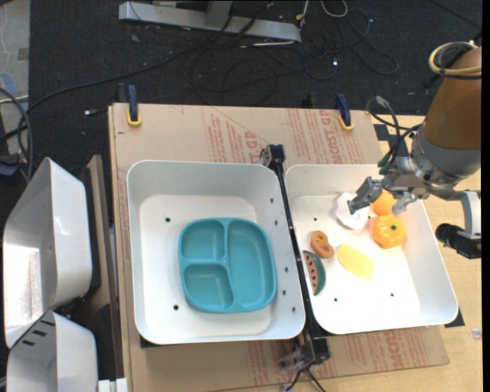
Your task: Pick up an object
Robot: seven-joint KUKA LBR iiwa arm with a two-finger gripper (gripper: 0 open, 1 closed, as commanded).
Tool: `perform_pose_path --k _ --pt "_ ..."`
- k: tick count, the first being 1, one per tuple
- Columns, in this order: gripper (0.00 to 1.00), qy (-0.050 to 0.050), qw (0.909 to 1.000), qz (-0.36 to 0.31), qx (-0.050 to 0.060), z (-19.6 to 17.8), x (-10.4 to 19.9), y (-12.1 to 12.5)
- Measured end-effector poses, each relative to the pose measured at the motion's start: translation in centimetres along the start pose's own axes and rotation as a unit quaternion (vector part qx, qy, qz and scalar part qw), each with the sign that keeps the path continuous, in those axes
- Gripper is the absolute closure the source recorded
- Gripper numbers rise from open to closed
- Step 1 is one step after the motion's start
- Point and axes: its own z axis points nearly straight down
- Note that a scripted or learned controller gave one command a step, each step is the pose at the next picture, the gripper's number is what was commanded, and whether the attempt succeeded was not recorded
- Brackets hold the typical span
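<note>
Gripper [380, 195] sat low in the right bin [429, 302], over a small orange [382, 205] beside the white piece [351, 214]; grip state could not be told. Nothing visibly lifted; pumpkin [389, 232], lemon [355, 261], pretzel [321, 244] lay loose. Pick not yet done

Dark carpeted floor [69, 53] surrounds the desk [230, 130], up and left of the fingers. Desk top is brown cardboard with red print, held by 2 clamps: yellow clamp [133, 107] far left of the fingers, blue clamp [344, 112] just above-left. Black cables [253, 65] loop across the floor above. Grey metal bar [210, 21] at top. White containers [46, 245] stacked far left. Lighting even, soft shadows.
</note>
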Motion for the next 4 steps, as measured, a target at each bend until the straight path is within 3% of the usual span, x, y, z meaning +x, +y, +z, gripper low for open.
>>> perform_pose_path --k 1,4 --pt "0.0 -0.001 1.0 -0.001 -0.006 -0.7 0.0 0.2" --pt "0.0 0.0 1.0 0.0 -0.004 13.9 0.5 1.7"
